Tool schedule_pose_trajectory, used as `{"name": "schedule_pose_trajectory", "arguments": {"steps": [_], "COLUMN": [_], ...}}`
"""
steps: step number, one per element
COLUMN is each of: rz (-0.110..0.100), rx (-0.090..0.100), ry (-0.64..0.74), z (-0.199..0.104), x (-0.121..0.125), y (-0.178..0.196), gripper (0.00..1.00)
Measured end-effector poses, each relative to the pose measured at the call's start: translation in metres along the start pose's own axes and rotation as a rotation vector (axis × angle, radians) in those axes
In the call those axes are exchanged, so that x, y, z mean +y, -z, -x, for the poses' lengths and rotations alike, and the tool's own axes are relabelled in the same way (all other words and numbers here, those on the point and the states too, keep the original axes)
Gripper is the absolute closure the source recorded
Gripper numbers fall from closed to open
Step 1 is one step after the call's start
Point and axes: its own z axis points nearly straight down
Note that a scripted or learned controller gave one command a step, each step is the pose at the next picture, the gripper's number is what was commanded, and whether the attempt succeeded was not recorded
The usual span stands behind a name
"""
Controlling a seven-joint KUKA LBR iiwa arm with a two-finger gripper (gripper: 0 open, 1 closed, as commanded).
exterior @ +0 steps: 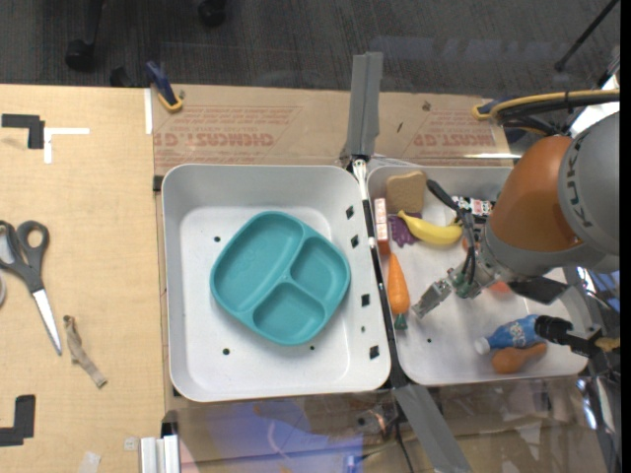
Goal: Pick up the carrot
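Two shallow white bins are seen side by side on the surface (pixel 89 264). In the left bin (pixel 187 294) a teal divided plate (pixel 281 277) is laid flat near the middle. The carrot (pixel 396 286) is found in the right bin (pixel 434 358), lying lengthwise against that bin's left wall, close to the divider between the bins. Above it, a yellow banana (pixel 431 229) is placed next to something purple (pixel 399 231), with a tan block, perhaps a sponge or bread, (pixel 406 191) behind them. A blue and white bottle (pixel 516 332) and an orange-brown item (pixel 513 359) are seen near the bin's lower right corner. The arm (pixel 537 215) is extended over the right bin, and the gripper (pixel 431 299) is held low just to the right of the carrot, apart from it. Nothing is gripped; whether its jaws are wide or narrow cannot be told from this slanted view. A pair of scissors (pixel 30 264) is left on the surface, well left of the bins.
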Motion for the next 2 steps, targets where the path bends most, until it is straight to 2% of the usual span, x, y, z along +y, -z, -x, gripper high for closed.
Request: {"name": "schedule_pose_trajectory", "arguments": {"steps": [1,2], "rz": [0.002,-0.002], "rx": [-0.001,0.002], "ry": [-0.121,-0.525], "z": [0.013,-0.008], "x": [0.031,-0.014], "y": [0.001,-0.001], "gripper": [0.00,0.00]}}
